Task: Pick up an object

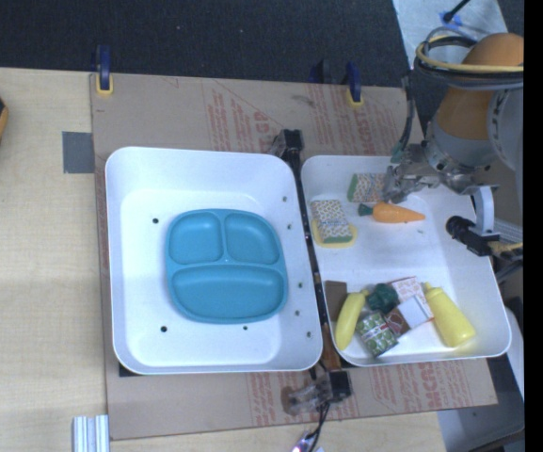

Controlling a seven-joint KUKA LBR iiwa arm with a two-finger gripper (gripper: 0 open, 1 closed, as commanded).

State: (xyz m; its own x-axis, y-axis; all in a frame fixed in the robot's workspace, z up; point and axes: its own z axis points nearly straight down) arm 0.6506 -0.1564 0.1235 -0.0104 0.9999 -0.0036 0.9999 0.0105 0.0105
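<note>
Two white bins [120, 252] sit on a cardboard-covered wooden bench [26, 281].

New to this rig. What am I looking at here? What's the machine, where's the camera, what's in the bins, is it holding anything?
One fixed camera looks down at a slant on a bench. The grey and orange robot arm reaches in from the right; its gripper is low over the right bin, by a toy carrot. I can't tell if it holds anything. That bin also has a sponge, a banana, a yellow bottle and small packets. The left bin holds a blue divided plate.
</note>
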